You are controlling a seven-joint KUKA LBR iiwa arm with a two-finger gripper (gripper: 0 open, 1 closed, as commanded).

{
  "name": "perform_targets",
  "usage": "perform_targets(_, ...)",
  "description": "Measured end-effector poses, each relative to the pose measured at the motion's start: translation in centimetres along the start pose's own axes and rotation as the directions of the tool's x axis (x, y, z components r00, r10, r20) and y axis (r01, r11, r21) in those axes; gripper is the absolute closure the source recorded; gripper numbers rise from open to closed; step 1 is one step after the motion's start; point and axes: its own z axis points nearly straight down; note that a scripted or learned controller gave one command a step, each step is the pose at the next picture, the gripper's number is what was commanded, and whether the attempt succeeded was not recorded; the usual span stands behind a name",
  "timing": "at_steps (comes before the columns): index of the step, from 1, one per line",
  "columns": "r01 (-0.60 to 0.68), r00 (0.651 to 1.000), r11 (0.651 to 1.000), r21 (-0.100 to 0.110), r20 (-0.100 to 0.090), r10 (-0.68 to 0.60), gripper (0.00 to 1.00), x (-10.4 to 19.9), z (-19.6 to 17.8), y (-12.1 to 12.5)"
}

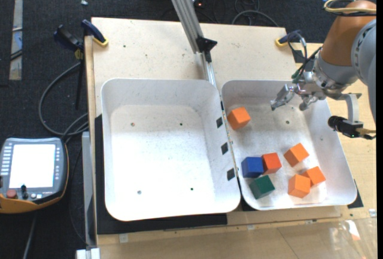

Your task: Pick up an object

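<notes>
Pincer (291, 100) spread apart over right bin's (342, 163) far edge, lone orange cube (239, 116) near divider, others clustered near front

**Clearance: right bin crowded at front, open at back**

Right bin (335, 150): front half is packed. Blue cube (252, 166), red-orange cube (271, 161) and green cube (261, 186) sit touching or nearly so, little finger room between them. Three orange cubes (304, 173) cluster near the front-right wall, tight against each other and the rim. Lone orange cube (239, 117) sits near the divider side, free floor on its other sides. Gripper (291, 98) hangs over the back of the bin, open floor under and around it. Left bin (119, 132) floor is unobstructed. Slanted metal pole (182, 3) crosses above the back of the bench, ending at the bins' shared edge.
</notes>
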Motion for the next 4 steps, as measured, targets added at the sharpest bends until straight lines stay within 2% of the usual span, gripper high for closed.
perform_targets(1, 0.001, 1.000, 1.000, -0.007, 0.002, -0.001, 0.00, 0.00, -0.56, 0.19)
perform_targets(4, 0.001, 1.000, 1.000, -0.007, 0.002, -0.001, 0.00, 0.01, -0.55, 0.19)
